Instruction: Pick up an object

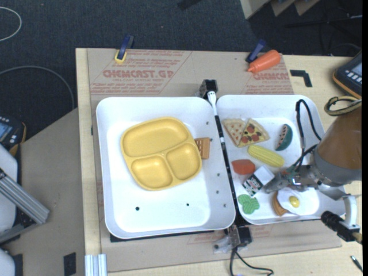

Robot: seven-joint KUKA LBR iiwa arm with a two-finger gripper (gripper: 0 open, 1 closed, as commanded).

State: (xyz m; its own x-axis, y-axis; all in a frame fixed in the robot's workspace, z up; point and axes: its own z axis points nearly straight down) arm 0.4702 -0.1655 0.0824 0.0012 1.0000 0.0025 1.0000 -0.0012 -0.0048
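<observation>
1. Table [172, 68] carrying two shallow white bins side by side: left bin [115, 211] holding a yellow divided plate [161, 153] with a small orange-brown block [202, 147] just beside its right edge
2. Right bin [230, 105] crowded with toy food: pizza slice [246, 131], watermelon wedge [283, 137], corn cob [265, 155], red piece [243, 167], green broccoli-like piece [249, 204], fried egg [293, 202]
3. Grey arm reaching in from the right, hand [279, 183] low over the right bin's near half; open or clenched, cannot tell
4. Likeliest target: small white-and-black packet [256, 180], lying just left of the hand, between red piece and fried egg, apparently not gripped
5. Probably light, stiff and smooth, so prone to slipping or skidding; best taken across its short sides, clear of the neighbours
</observation>
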